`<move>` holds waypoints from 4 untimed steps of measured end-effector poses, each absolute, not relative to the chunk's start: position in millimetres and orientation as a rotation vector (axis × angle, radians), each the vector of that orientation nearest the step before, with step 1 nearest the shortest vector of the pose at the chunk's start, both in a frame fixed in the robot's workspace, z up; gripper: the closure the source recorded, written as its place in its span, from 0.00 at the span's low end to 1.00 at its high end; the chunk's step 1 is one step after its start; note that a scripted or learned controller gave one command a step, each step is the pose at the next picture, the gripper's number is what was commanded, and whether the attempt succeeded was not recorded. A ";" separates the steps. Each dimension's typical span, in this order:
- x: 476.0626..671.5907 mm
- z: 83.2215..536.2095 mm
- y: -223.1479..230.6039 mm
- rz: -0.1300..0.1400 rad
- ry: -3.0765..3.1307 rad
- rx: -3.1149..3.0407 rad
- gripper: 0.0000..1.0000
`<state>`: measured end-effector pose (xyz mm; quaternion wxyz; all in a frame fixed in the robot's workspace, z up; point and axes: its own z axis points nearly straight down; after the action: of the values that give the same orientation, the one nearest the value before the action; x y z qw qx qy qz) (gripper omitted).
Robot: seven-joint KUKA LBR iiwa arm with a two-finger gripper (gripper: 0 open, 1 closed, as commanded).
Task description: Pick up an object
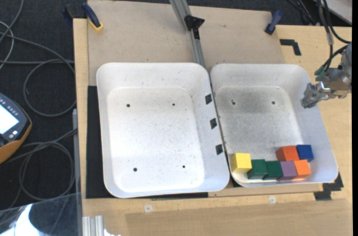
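Several small blocks lie along the near edge of the right bin (263,84): a yellow block (241,161), two green blocks (259,167) (274,169), a purple block (288,169), an orange block (302,166), a red-orange block (289,152) and a blue block (305,151). My gripper (311,96) hangs at the bin's right rim, well behind the blocks and touching none of them. Nothing shows between its fingers.
The left bin (112,84) sits beside the right one, with black clips on the shared rim. A slanted metal bar (179,0) crosses the board at the back. Blue clamps (92,15) (273,21) hold the board's far corners. Cables lie on the floor at left.
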<state>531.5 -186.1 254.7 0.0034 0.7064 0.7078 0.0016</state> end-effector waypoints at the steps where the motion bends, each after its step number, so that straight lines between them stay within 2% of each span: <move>1: 555.0 261.8 -134.2 0.006 2.228 2.211 1.00; 4: 591.3 244.8 2.2 0.004 2.226 2.215 1.00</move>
<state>591.3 2.2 244.8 0.0006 0.7052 0.7090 0.0011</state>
